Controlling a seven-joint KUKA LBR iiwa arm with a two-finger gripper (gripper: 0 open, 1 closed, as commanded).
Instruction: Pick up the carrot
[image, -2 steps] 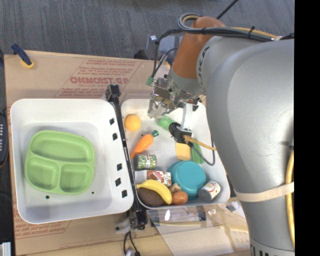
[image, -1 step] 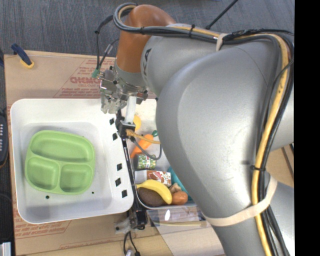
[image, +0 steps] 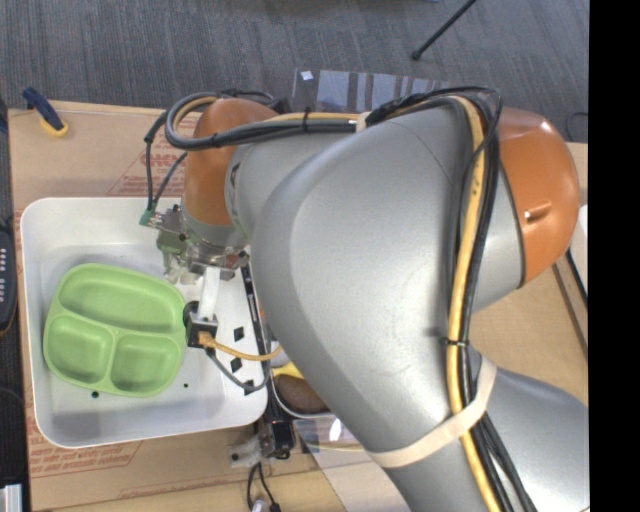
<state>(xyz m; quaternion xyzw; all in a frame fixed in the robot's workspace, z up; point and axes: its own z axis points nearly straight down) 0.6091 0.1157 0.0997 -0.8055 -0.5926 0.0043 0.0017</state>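
My gripper (image: 190, 258) hangs over the back right part of the left bin (image: 60, 225), just beyond the upper right rim of a green divided plate (image: 115, 330). The plate lies flat in that bin, with three empty compartments. The orange wrist band (image: 215, 175) sits directly above the gripper and hides much of it. My grey arm (image: 400, 280) sweeps across from the right and covers nearly all of the right bin. A dark brown rounded thing (image: 298, 393) peeks out under the arm near the wall between the bins; I cannot tell what it is.
The bench top around the bins is brown cardboard (image: 90, 140). A blue and yellow tool (image: 45, 112) lies on it at the back left. Bare white floor of the left bin (image: 150, 410) runs along its front.
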